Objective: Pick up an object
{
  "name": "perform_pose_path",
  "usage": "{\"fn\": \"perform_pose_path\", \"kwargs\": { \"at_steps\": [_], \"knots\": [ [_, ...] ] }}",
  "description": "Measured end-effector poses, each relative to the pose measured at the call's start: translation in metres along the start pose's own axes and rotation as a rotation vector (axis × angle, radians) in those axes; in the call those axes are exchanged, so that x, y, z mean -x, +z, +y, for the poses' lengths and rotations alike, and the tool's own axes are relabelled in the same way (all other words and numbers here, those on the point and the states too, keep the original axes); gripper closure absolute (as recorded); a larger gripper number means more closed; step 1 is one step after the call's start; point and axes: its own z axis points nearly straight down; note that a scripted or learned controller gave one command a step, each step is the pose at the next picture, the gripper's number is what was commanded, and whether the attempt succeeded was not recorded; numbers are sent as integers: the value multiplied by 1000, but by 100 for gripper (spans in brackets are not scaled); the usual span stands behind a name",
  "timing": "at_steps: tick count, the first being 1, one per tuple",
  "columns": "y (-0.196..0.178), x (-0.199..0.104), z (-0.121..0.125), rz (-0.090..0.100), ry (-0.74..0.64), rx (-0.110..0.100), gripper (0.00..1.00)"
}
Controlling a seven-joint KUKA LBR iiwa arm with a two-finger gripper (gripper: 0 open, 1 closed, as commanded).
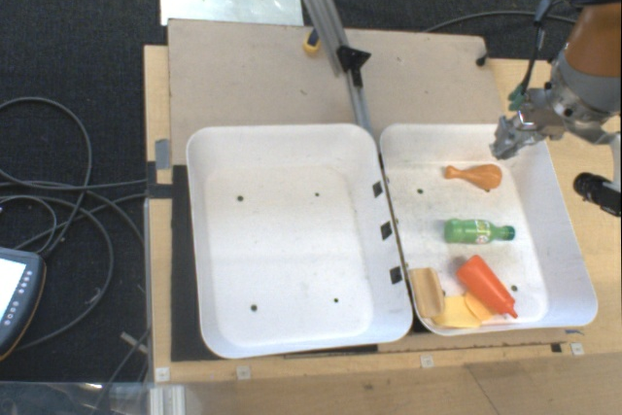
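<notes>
Gripper (507, 143), its grasp impossible to tell, hovers over the right bin's (559, 209) far corner beside the orange drumstick toy (474, 175), which looks light, stiff, smooth, best pinched across its narrow neck.

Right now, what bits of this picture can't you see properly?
- Gripper: small and blurred in the camera view, so its fingers are unreadable.
- Arm: cut off by the right edge.
- Yellow pieces: partly covered by the orange cone-shaped toy and the tan block.
- Green bottle label: too small to read.
</notes>
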Motion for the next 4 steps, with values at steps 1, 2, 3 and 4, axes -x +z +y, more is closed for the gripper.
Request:
{"fn": "perform_pose_path", "kwargs": {
  "at_steps": [1, 2, 3, 4],
  "knots": [
    [4, -61, -10, 4, -5, -7, 100],
    [3, -110, -7, 4, -5, -6, 100],
    [4, -166, -18, 5, -5, -7, 100],
    [27, -219, -18, 4, -5, -9, 100]
  ]
}}
